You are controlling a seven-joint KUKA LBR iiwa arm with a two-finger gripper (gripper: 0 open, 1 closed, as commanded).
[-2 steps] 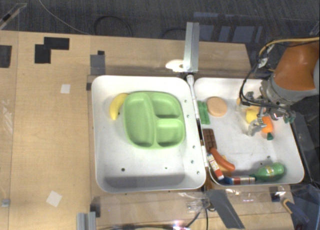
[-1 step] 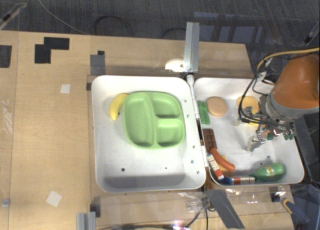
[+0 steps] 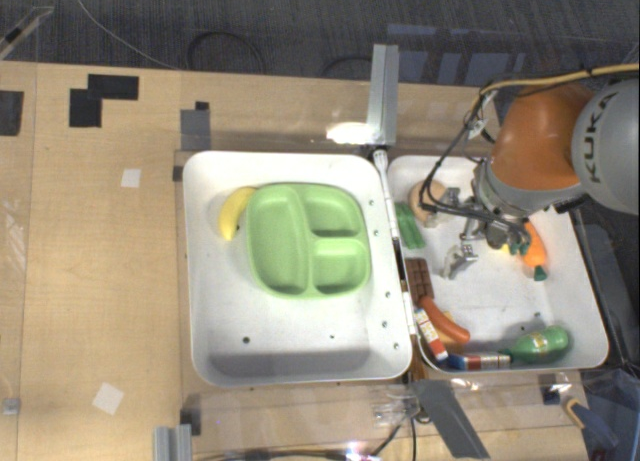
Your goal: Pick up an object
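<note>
Hanging low over the middle of the right bin point(image 3: 590, 334), the gripper point(image 3: 462, 257) points down at bare white floor, and whether it is parted or closed I cannot tell from this slant; nothing shows in its grasp. Candidate objects lie mostly against that bin's walls, which probably explains the central hover: an orange carrot-like piece point(image 3: 535, 251) sits just beside the gripper toward the right wall; a red sausage-shaped toy point(image 3: 446, 322) and a brown block point(image 3: 417, 275) crowd the left wall; a green bottle-like object point(image 3: 538, 344) lies along the near edge; a green strip point(image 3: 408, 225) leans on the left wall. Wall-hugging items leave little room to close around them, so the carrot looks the easiest target. Across the divider, the left bin point(image 3: 215, 339) carries a green divided tray point(image 3: 305, 239) with a banana point(image 3: 233, 213) touching its left side.
</note>
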